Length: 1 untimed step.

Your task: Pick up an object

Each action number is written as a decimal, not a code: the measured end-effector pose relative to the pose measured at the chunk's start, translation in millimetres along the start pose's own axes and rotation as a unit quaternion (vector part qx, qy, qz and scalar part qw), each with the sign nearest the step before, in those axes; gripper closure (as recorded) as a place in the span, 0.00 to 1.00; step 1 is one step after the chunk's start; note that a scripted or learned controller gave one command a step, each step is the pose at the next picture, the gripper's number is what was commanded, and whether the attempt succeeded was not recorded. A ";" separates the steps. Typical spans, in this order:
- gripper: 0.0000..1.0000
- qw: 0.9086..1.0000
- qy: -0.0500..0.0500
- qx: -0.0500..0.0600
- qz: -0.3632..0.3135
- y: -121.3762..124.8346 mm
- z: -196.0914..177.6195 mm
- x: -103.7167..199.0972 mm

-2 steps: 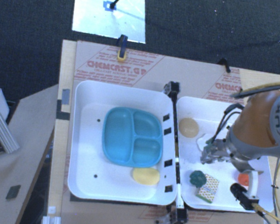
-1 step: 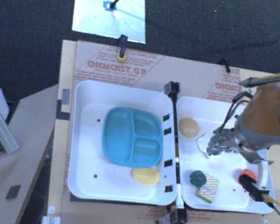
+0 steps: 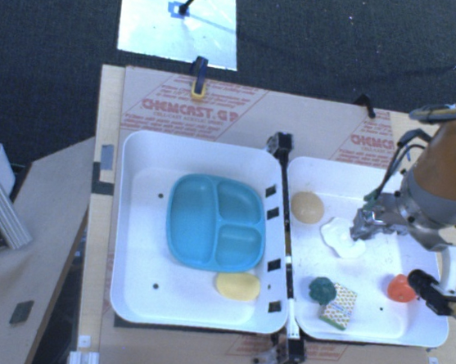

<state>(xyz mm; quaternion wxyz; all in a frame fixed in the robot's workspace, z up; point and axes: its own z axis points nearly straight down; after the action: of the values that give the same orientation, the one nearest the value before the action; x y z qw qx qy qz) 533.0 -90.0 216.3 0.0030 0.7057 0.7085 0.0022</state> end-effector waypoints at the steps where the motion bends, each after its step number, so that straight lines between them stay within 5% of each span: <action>1: 1.00 1.000 0.001 0.002 -0.002 -0.1 7.6 54.1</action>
<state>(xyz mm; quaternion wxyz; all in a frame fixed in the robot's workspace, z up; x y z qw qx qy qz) 532.7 -35.9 208.5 0.0007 0.7044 0.7098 0.0011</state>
